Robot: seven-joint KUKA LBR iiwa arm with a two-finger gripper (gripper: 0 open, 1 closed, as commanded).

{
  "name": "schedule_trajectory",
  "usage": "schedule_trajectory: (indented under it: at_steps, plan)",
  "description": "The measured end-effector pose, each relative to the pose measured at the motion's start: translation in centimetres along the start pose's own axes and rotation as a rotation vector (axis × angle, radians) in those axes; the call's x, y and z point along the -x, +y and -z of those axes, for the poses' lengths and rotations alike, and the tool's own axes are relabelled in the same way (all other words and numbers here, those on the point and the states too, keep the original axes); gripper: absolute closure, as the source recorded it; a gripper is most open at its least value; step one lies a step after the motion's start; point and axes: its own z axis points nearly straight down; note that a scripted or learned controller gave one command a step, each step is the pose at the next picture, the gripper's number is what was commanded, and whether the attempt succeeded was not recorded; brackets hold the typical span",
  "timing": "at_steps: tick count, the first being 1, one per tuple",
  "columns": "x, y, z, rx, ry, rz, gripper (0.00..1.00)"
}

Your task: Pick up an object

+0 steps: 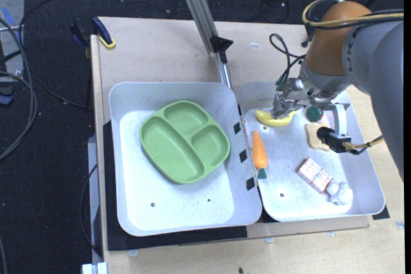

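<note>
A yellow banana [274, 118] lies near the back left of the right bin [359, 205]. My gripper [280, 107] hangs straight over it, fingertips down at the banana's top. An orange carrot [259, 150] rests along the bin's left wall. Toward the front right lies a red and white box [311, 174], with a small clear, whitish item [340, 193] beside it. A tan piece [315, 134] and a teal round thing [313, 114] sit under the wrist, partly hidden.
The left bin [128, 202] holds a green divided plate [185, 140]. A metal pole [196, 0] slants from the top down to the gap between the bins. The arm covers the right bin's back right corner.
</note>
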Motion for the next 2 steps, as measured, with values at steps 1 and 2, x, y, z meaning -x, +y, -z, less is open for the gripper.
schedule_trajectory:
  at_steps: [1,2]
  plan:
    - [0.1,0.5,4.4,-0.010,0.006,0.002,1.00]
    - [0.6,0.7,8.7,-0.010,0.005,0.002,1.00]
